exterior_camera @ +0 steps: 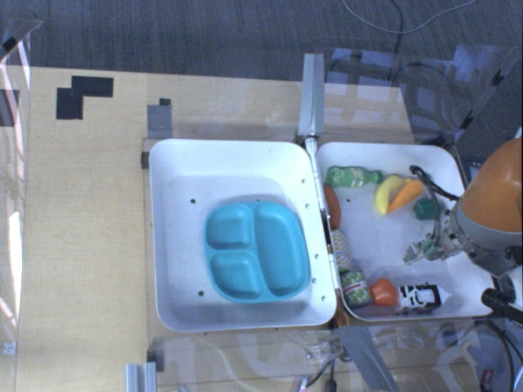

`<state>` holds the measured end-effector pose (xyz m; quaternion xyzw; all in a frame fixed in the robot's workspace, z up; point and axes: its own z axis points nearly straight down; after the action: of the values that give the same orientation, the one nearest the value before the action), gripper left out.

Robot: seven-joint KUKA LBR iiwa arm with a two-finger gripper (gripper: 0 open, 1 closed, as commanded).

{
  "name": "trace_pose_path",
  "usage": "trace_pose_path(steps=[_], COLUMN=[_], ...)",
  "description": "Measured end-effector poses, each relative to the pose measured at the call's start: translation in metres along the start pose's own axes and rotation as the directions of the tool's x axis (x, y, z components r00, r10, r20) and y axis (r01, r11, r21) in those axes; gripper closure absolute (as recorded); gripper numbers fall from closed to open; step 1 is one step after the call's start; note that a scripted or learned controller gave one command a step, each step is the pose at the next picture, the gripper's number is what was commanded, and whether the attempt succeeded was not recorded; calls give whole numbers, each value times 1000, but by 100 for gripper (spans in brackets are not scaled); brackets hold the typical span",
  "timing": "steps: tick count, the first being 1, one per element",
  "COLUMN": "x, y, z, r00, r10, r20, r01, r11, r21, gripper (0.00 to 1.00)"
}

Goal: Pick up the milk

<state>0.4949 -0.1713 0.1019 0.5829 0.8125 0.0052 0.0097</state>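
Two shallow white plastic bins sit side by side on the pale wooden bench [82, 219]. The left bin [176, 170] holds a blue plastic plate with three sections [257, 250], lying flat near the middle.

The right bin [449, 158] holds many small toys. The milk, a small black and white carton [419, 297], lies on its side by the bin's front edge, close to the front right corner. Just beside it, on its left, sits a round red tomato [383, 292], and next to that a small green and white can [354, 288] in the front left corner. A green bottle [353, 176] lies along the back edge. Near it are a yellow banana [386, 193] and an orange carrot [406, 194], touching each other. A small dark green block [425, 209] rests just beside the carrot's tip.

The grey arm with its orange band [494, 190] reaches in over the bin's right edge. Its gripper [425, 250] hangs over the bare bin floor, above the milk and apart from it. Its fingers are too small and blurry to tell how far open they are. Nothing can be seen between them.
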Motion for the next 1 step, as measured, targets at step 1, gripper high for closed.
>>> trace_pose_path(steps=[1], x=[0], y=[0], z=[0], r00=[1000], r10=[0], r20=[0], r01=[0], r11=[1000], r21=[0], gripper=[0])
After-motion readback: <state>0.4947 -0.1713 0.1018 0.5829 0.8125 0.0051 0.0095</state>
